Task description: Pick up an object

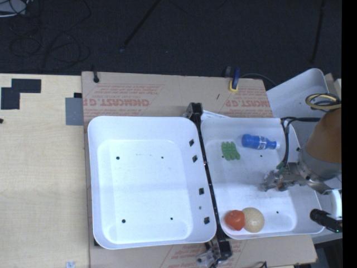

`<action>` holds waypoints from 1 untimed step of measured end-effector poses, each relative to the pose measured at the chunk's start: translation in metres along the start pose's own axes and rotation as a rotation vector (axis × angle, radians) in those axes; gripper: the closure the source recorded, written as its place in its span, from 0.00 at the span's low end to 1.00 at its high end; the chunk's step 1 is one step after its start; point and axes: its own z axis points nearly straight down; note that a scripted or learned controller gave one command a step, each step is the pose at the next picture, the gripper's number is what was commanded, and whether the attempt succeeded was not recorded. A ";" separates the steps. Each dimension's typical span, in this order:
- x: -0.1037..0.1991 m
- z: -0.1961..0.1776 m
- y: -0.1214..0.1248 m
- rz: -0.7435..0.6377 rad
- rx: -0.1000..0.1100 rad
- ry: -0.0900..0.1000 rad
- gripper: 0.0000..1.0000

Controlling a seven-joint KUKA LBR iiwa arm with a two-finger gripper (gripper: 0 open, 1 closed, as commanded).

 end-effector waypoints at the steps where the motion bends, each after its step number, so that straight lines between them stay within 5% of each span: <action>1: 0.032 -0.037 -0.002 -0.008 -0.002 -0.001 1.00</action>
